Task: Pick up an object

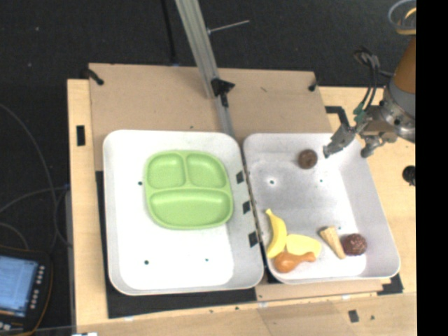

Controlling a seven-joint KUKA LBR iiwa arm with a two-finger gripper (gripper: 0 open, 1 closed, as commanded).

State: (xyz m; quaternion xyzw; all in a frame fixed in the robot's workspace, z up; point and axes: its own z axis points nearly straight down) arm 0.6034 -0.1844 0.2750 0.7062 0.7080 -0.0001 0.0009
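My gripper (349,148) hangs over the upper right part of the right bin (364,187), its two fingers spread open with nothing between them. A small brown ball (307,159) lies in that bin just left of the left fingertip, apart from it. Along the bin's near edge lie a yellow banana (276,232), a flat yellow piece (304,244), an orange drumstick-shaped toy (292,260) and a cone with a dark brown scoop (347,243).
A green three-compartment plate (189,190) sits in the left bin (126,257). A slanted metal pole (199,40) rises behind the bins. The grey arm (395,110) comes in from the right edge. A screen (21,282) sits at the lower left, off the bench.
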